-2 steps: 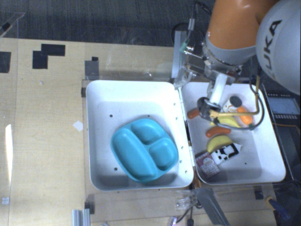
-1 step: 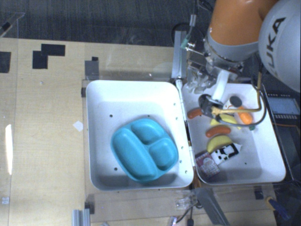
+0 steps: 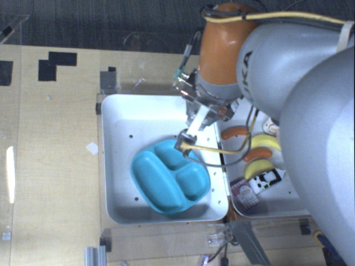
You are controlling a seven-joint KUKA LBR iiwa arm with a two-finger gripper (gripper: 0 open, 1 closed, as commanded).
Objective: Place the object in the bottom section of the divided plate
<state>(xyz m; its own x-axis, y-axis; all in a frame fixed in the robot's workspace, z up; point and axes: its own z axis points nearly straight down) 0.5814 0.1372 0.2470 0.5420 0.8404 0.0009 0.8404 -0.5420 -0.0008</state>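
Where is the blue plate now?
In the camera view, the blue plate lies in the left white bin, toward its lower right corner, across the wall from the banana.

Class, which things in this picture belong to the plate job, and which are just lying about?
Job:
blue divided plate
robot arm above it

Lying about in the right bin (one may be the object):
banana
two sausages
packet

Blu plate (image 3: 162, 185), wht bin (image 3: 117, 148), ylw banana (image 3: 266, 143), red-org sausage (image 3: 237, 132).
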